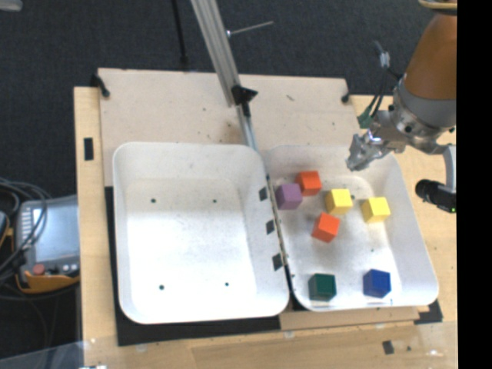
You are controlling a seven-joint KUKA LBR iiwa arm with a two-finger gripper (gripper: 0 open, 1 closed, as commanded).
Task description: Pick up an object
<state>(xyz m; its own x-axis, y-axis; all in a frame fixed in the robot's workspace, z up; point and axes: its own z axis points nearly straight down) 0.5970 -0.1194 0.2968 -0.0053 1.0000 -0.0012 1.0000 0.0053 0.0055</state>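
Several small cubes lie in the right bin (411, 229): a purple one (289, 196), an orange one (310, 181), a second orange one (326, 227), two yellow ones (338, 200) (375, 208), a green one (323, 287) and a blue one (377, 282). My gripper (360, 157) hangs over the bin's far right corner, above and behind the yellow cubes. Nothing shows between its fingers.
The left bin (192, 229) sits beside the right one, with a row of black clips along their shared edge. A slanted metal pole (219, 44) rises from the bench behind the bins. A grey box with cables (46, 237) stands off the bench's left side.
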